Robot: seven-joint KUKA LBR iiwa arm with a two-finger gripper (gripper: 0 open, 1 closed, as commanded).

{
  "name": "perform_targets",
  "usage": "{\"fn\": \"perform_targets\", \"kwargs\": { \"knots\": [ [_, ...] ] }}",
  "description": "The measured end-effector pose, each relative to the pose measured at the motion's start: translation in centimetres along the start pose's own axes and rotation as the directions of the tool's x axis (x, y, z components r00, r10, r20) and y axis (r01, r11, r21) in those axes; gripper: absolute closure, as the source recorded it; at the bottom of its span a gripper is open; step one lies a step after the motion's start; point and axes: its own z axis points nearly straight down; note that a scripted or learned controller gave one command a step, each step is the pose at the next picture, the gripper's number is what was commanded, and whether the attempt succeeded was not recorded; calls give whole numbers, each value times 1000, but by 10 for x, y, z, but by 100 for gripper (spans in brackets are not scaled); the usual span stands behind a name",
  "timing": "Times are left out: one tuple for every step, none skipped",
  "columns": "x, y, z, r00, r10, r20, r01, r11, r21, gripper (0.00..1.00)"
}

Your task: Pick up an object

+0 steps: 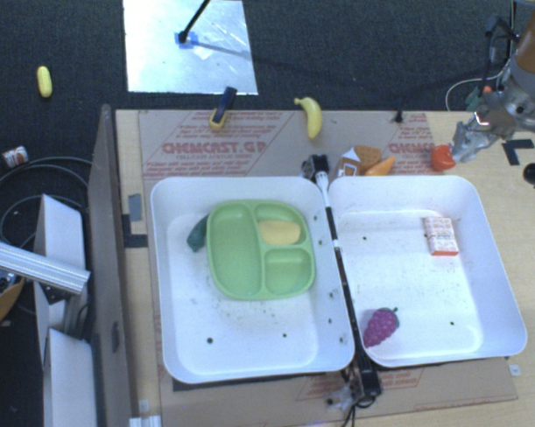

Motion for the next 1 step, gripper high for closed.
{"fn": "perform_targets", "kwargs": {
  "knots": [
    [81,-38,51,1000,-4,-5,4,1000,8,100]
  ]
}}
